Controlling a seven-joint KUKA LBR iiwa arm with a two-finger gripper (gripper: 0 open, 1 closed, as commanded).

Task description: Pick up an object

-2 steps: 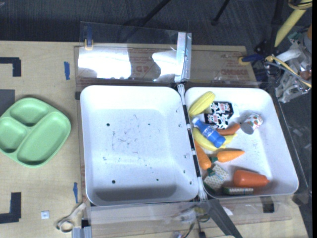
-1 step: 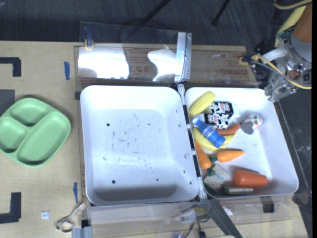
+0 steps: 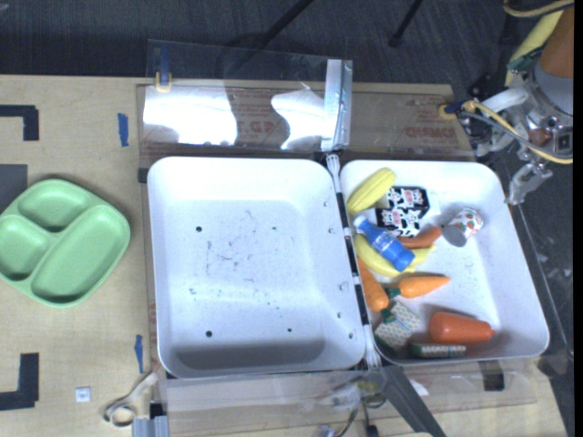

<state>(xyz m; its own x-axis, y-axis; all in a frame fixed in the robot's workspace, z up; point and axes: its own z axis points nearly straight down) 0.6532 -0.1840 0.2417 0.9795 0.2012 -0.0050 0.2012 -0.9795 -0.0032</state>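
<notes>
Closest in, along the front wall of the right bin (image 3: 519, 335): a fat red-orange piece (image 3: 460, 328) lying on its side, with a speckled packet (image 3: 398, 324) just beside it towards the divider. Behind those, an orange carrot (image 3: 421, 285) pointing right, and a second orange piece (image 3: 373, 294) tucked against the divider. Further back, a blue bottle (image 3: 383, 244) lying tilted over a yellow piece (image 3: 393, 262), touching it. To its right, another small carrot (image 3: 421, 238), tip near a white ball with red spots (image 3: 465, 222). At the back of the pile, a yellow banana shape (image 3: 372, 189) resting against a black-and-white patterned box (image 3: 405, 208). All of it crowded into the left half of that bin, so every candidate for picking sits there, none lifted.

Left bin (image 3: 241, 262) alongside, sharing the middle divider. Green divided plate (image 3: 59, 239) well apart on the worktop (image 3: 73, 116), far left. Clear sheet (image 3: 237, 107) standing behind the left bin, catching glare.

Claw (image 3: 526, 176) at the right bin's far right corner, above the rim, well apart from the pile and grasping nothing visible. Released or clenched: cannot tell from this angle.
</notes>
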